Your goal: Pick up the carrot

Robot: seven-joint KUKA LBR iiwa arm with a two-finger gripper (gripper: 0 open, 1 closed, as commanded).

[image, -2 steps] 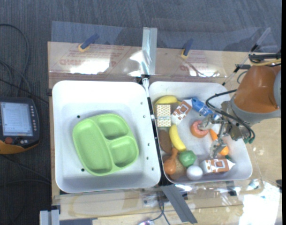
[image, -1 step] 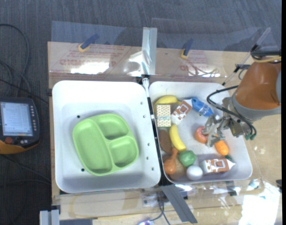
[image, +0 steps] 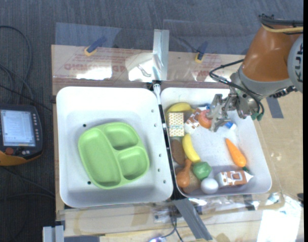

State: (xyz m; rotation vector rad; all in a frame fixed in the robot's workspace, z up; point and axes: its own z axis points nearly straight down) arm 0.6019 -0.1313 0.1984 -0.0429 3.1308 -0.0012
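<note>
The carrot (image: 236, 153) is orange and lies flat on the floor of the right bin (image: 260, 150), near its right wall, pointing up-left. My gripper (image: 219, 117) hangs low over the upper part of that bin, up-left of the carrot and about a hand's width from it. It is right beside a small red-orange item (image: 204, 120) and a white-and-blue item (image: 230, 126). Nothing can be made out held in it. The arm's orange band (image: 267, 54) sits above the bin's top right corner.
The right bin's left half is crowded: two bananas (image: 180, 107) (image: 191, 148), a small cracker box (image: 175, 124), brown pieces (image: 184, 176), a green piece (image: 201, 170), a white ball (image: 209, 185) and a carton (image: 232, 178). A green divided plate (image: 113, 154) lies in the left bin (image: 73, 105).
</note>
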